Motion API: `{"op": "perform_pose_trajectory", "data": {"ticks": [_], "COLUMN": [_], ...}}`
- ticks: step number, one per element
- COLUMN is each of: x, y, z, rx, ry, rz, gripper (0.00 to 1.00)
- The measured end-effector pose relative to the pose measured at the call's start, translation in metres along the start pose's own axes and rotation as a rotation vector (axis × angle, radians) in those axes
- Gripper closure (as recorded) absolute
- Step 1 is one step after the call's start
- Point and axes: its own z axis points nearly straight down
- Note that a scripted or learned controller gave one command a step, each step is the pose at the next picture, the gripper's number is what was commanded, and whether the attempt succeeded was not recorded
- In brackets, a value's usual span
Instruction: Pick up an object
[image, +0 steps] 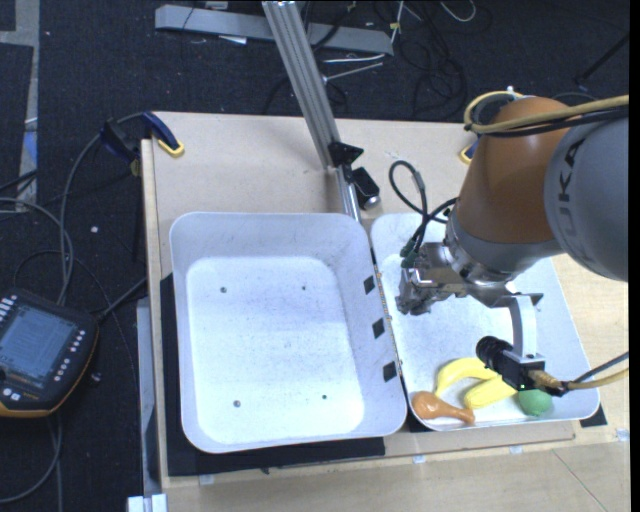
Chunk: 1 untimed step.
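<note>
My gripper (413, 298) hangs over the left part of the right bin (432, 345), pointing toward the bin's left wall, with nothing visible between its fingers. Below it, near the bin's front edge, lie a yellow banana-shaped toy (466, 374), an orange pear-shaped object (438, 406) and a green round object (536, 402). The gripper stands apart from all three, up and to the left of them. The arm's orange band and wrist cover the bin's back half.
The left bin (200, 300) lies beside the right one, their walls touching along the middle. A slanted metal post (310, 90) rises behind the bins. A pendant (35, 350) lies off the bench at the left.
</note>
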Motion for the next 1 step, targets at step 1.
{"op": "perform_pose_trajectory", "data": {"ticks": [1], "x": [0.0589], "y": [0.0003], "z": [-0.0006], "rx": [-0.001], "ry": [0.000], "rz": [-0.001], "gripper": [1.00]}}
